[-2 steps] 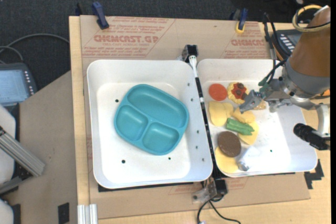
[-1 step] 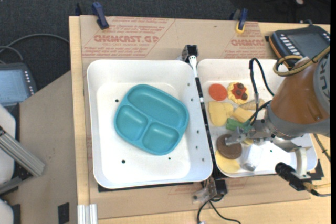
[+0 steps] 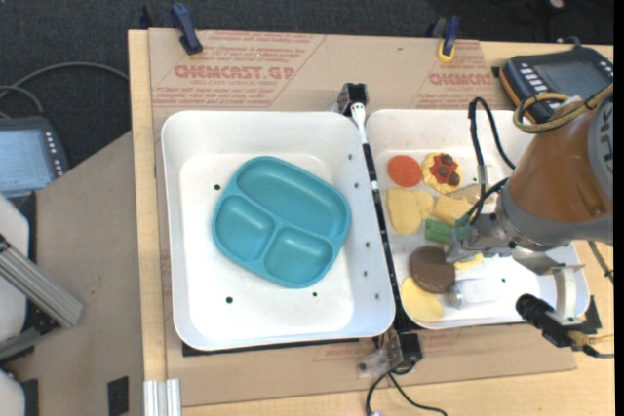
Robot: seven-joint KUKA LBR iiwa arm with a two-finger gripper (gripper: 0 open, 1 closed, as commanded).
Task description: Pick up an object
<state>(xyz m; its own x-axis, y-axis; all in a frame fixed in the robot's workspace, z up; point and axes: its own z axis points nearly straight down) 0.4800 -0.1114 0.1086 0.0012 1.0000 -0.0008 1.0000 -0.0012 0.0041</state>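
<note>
Overhead view of the bench. We see the arm point(image 3: 561, 175) reaching in from the right over the right bin point(image 3: 409, 119), its gripper point(image 3: 466, 244) low among a cluster of toy foods: a brown disc point(image 3: 430, 269), a green piece point(image 3: 438, 230), yellow pieces point(image 3: 408, 208), a red tomato point(image 3: 405, 170). We cannot tell how the gripper is set. The left bin point(image 3: 185, 209) holds a blue divided plate point(image 3: 281, 220). We judge this the descent-and-grasp step; next, the gripper must settle on one item, likely the green piece or brown disc just beside it, then lift.
</note>
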